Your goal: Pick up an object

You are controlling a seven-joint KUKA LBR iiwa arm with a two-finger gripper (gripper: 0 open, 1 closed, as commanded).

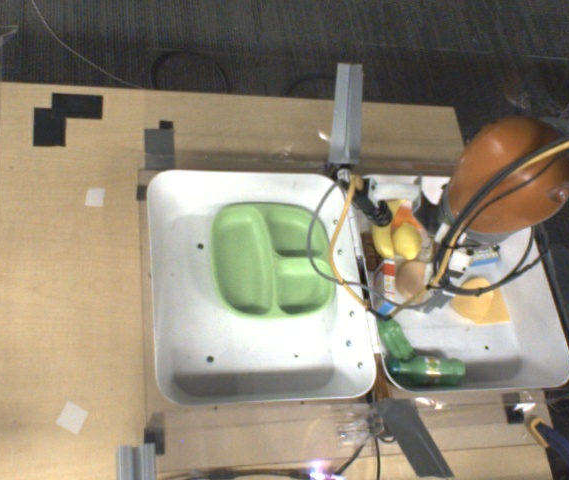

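- Plywood tabletop [54, 298] carries two shallow white bins side by side; dark carpet-like floor runs along the top of the view, with thin cables across it.
- Left bin [174, 358]: one green divided tray [264, 260], lying flat, near the bin's centre and toward its right wall.
- Right bin [534, 353]: a cluster of small items along its left wall. Yellow object [405, 238] near the top, tan rounded object [413, 278] just below it, green bottle [426, 370] lying on its side at the bottom left, flat orange-yellow piece [484, 303] to the right.
- Arm, orange band [509, 173] prominent, hangs over the upper part of the right bin, cables looping from it.
- Hand [442, 273] sits just beside the tan object and the yellow one; wrist and cables hide it, so I cannot tell how wide it stands or whether anything is gripped.
- Judgement: approach or grasp stage; nothing seen lifted.
- To do it well: pick one target, likely the tan object, and centre on it, since neighbours touch or nearly touch and the bin wall is close.
- Risk: pinching two items, or snagging the cables.
- Grey metal brackets [347, 113] clamp the bins at top and bottom.
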